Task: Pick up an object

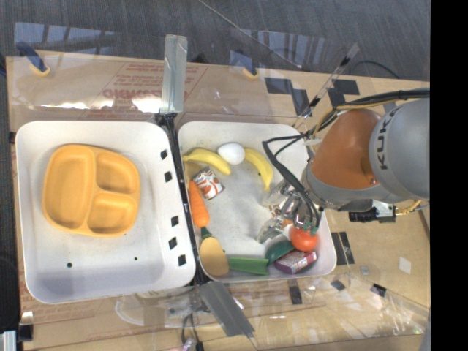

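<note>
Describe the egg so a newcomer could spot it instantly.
Look in the right bin, along its far wall. Two bananas lie there, and the egg sits between the left banana and the right banana. It is the only plain white, rounded item among coloured food.

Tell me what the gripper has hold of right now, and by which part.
It cannot be told. The gripper sits low in the right bin beside the tomato, but no object shows between its fingers.
</note>
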Motion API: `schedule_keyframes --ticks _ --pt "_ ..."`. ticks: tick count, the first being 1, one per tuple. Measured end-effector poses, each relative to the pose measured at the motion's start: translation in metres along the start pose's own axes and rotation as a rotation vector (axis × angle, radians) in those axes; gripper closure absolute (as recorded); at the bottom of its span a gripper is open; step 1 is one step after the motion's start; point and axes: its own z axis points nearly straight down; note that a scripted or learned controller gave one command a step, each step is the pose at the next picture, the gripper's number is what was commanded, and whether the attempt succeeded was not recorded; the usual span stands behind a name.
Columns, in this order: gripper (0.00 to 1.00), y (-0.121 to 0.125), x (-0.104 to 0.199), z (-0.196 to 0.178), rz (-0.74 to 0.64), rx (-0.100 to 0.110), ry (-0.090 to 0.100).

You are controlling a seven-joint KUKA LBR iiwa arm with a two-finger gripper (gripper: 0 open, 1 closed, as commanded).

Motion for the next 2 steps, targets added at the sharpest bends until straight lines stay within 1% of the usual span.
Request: schedule_keyframes --ticks 1,2 --pt "0.00 0.000 -0.003 0.000 -0.219 0.001 -0.002" --pt "0.00 0.030 -0.068 -0.014 -0.038 0.001 -0.001"
